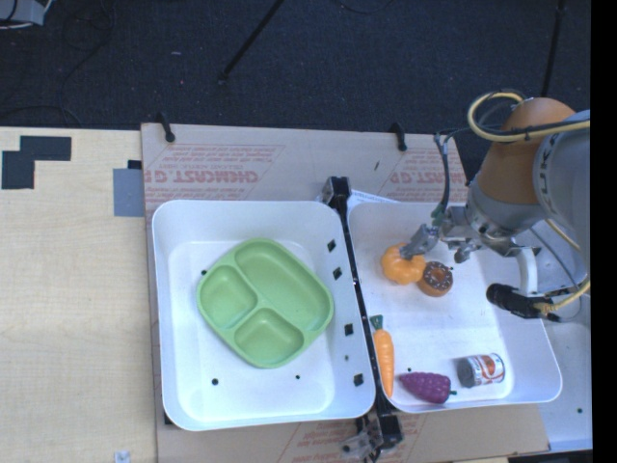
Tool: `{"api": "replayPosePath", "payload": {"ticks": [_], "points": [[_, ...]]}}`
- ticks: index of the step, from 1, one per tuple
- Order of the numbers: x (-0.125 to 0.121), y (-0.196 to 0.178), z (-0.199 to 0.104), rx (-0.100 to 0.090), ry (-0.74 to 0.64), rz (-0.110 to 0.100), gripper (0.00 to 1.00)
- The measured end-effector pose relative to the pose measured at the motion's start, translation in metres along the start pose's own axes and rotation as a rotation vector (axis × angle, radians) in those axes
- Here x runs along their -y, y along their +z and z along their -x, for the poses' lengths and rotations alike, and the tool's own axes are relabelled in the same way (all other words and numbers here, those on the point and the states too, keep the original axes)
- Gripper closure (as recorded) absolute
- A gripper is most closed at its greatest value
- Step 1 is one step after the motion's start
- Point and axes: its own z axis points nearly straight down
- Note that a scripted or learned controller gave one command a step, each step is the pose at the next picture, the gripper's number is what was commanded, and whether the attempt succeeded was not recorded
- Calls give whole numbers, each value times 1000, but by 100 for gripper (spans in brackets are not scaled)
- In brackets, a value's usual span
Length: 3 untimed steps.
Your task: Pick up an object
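Observation:
In the right bin [525, 355] my gripper [441, 248] hangs open near the far side, its two grey fingers spread apart with nothing between them. Just below it lies a small chocolate donut [436, 279]. An orange toy fruit [399, 266] sits to the donut's left, touching the left fingertip [417, 245]. Along the bin's left wall lies a carrot [385, 355]. A purple toy fruit [425, 386] and a small tin can [480, 369] on its side rest near the front edge.
The left bin [183, 374] holds a green divided plate [265, 302]. A black divider [352, 297] runs between the bins. The arm's grey and orange body [525, 177] and a black cable part [516, 300] overhang the right bin's right side.

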Motion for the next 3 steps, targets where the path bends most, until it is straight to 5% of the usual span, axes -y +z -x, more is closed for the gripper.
{"api": "replayPosePath", "payload": {"ticks": [1, 3], "points": [[2, -7, 1, 0, 0, -8, 100], [-2, -120, 9, -2, -1, -15, 100]]}}
